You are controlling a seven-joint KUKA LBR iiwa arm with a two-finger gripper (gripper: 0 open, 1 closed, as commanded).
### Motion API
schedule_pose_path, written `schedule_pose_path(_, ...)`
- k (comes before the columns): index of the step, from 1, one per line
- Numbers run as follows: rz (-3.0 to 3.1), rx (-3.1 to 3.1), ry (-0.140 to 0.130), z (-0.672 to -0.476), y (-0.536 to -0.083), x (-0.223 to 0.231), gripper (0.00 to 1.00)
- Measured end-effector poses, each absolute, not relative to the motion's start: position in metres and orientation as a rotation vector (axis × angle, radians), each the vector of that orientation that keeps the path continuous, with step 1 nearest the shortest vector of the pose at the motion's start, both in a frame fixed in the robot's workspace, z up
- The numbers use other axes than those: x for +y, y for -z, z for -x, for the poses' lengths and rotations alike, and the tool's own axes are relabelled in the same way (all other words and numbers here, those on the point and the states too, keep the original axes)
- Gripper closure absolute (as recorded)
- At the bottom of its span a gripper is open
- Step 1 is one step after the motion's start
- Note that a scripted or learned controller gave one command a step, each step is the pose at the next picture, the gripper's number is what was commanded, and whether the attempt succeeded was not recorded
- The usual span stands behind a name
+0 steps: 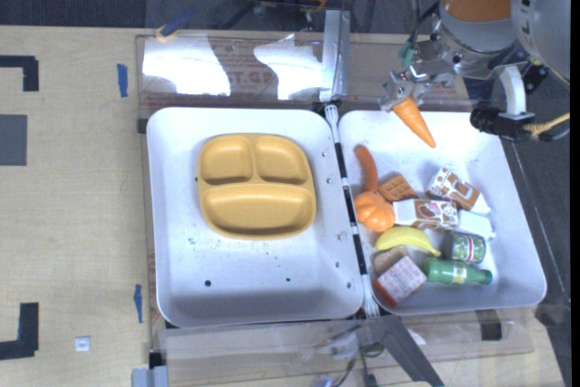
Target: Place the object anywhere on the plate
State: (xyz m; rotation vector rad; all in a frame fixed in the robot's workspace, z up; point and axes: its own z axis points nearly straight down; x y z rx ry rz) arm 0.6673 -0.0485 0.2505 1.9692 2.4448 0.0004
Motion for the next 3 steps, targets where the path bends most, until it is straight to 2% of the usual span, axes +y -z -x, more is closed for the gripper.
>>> schedule_pose_path(1,-2.064,2.373,0.004,-0.647,-0.191,0.015,1.00)
schedule_pose_path(2,-2.044,2.382,-0.004,-0.660,-0.185,0.078,1.00)
schedule_pose_path(3,-2.044,2.382,-0.004,-0.660,-0.185,0.078,0.00)
